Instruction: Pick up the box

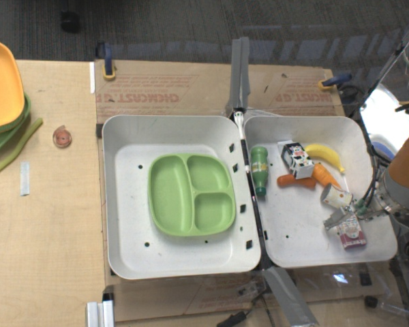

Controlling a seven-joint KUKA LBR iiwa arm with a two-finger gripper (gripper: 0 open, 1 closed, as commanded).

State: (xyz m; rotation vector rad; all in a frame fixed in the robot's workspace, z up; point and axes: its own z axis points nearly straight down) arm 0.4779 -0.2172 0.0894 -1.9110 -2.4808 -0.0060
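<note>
Plainly, the box [296, 159] lay in the right bin [307, 118], in its far half, white with dark and red print on its top. It was tilted a little against the bin's edges and lay free, with nothing of mine on it. A banana [326, 155] curved just beside it on the side toward my arm, and a carrot [324, 174] lay against its near end, with orange showing on either side of that end. A green bottle [259, 171] lay along the bin's left wall, near the box but apart from it.

My gripper [341, 208] hung low over the near right part of the same bin, well apart from the box, past the carrot's tip. I could not tell whether my jaws were spread or pressed together; the metal parts there ran into one another, and I could not make out anything caught between them. A small red packet [352, 238] lay just beside the gripper, nearer the bin's front rim.

The left bin [123, 182] held a green tray [191, 195] with three compartments, sitting flat near its middle. Both bins rested on cardboard [163, 90], held by a clamp at each far corner. Further left, on the bench [54, 237], an orange plate [0, 87] sat on top of green plates [7, 138], and a small pinkish disc [62, 137] lay between that stack and the left bin.
</note>
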